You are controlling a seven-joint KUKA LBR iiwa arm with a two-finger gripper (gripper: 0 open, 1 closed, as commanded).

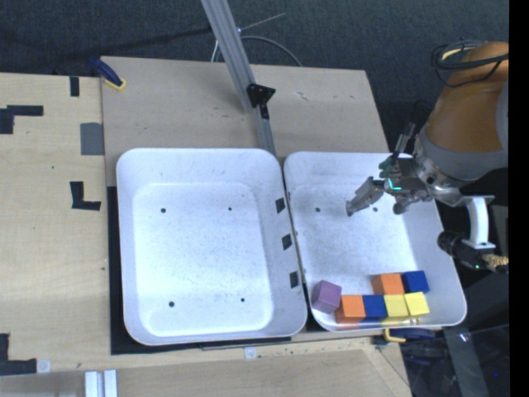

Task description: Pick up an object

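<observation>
While claw hangs open and empty, smooth square blocks cluster, speckled white right bin.

Two white bins, faintly dark-speckled. Below the jaws of the grey gripper lie a purple block, orange blocks, blue blocks and yellow blocks.

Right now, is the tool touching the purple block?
Apart. The camera view shows the tool over the upper part of the right bin, with bare white floor between it and the purple block at the bin's lower edge.
</observation>
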